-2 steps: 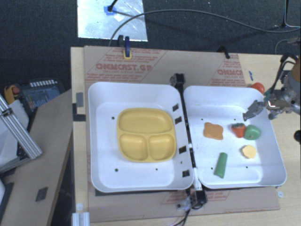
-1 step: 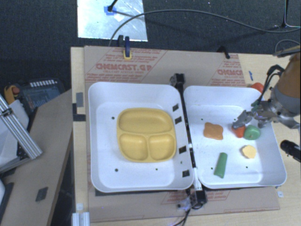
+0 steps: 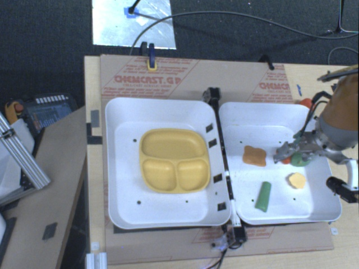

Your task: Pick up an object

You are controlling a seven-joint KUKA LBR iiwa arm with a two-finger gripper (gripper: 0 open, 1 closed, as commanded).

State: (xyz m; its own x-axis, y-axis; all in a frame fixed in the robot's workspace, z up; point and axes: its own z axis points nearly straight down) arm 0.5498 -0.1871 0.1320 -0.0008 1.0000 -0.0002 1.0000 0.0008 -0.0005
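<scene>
Since your gripper (image 3: 287,157) sits low in the right white bin (image 3: 322,212) over a small red-and-green toy piece (image 3: 299,161), expect something light, stiff and slippery. Whether the claw grips it, you cannot tell; pinch its middle.

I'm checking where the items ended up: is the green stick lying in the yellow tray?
No, the green stick lies on the floor of the right bin, while the yellow tray sits in the left bin.

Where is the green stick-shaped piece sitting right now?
The green stick lies in the right bin, near its front edge, below the orange-brown piece and left of the yellow piece.
</scene>
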